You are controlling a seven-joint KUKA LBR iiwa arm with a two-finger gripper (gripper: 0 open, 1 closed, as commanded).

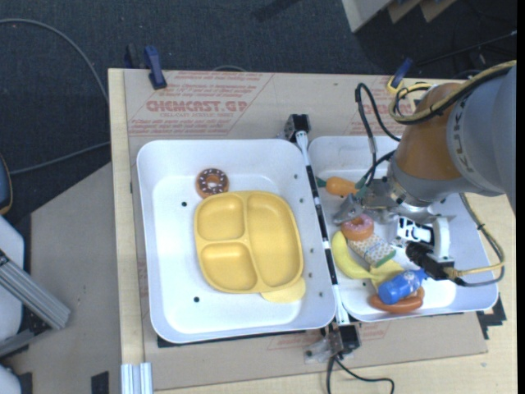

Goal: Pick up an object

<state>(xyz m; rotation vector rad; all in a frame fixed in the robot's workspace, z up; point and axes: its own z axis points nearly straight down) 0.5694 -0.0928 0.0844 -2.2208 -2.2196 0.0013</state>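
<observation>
The right bin [472, 290] holds a cluster of toy food: an orange piece [337, 185] near the divider, a pink round cake [358, 227], a yellow banana [351, 261], a speckled block [378, 252], a blue object [399, 286] and a red-orange sausage [396, 304]. My gripper [359, 208] hangs low over the left part of this bin, just above the pink cake and right of the orange piece. The wrist covers the bin's middle. Nothing is seen lifted off the bin floor.
The left bin [160, 245] carries a yellow divided plate [246, 240] and a small chocolate donut [212, 181] at its far side. A black rail [316, 212] separates the two bins. Cables [377, 117] loop over the far edge of the right bin.
</observation>
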